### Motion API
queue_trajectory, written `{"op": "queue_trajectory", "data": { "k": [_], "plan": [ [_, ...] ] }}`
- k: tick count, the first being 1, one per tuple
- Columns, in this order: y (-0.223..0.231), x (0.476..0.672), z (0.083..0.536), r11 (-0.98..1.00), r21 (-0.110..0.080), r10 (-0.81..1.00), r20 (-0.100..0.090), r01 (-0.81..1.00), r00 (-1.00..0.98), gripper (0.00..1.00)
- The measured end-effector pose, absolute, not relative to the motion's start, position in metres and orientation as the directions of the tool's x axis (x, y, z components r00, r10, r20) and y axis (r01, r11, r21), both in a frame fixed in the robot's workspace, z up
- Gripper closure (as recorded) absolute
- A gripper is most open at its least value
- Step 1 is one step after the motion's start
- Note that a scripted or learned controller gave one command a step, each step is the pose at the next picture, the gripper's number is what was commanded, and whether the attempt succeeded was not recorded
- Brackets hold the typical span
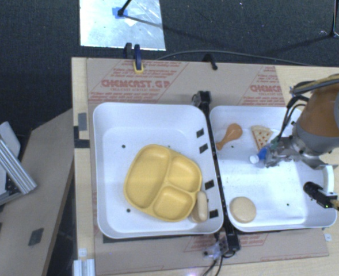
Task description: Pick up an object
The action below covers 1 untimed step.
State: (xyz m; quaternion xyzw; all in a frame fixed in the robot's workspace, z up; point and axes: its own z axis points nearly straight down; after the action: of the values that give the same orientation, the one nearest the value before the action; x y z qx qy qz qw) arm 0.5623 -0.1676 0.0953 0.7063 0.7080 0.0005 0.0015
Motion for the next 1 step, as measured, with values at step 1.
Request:
{"op": "queue_trajectory", "data": {
  "k": [1],
  "plan": [
    [-0.1578,0.5637,0.1455,0.004,0.005,1.0,-0.001,1.0,-0.004,1.0]
  ]
}}
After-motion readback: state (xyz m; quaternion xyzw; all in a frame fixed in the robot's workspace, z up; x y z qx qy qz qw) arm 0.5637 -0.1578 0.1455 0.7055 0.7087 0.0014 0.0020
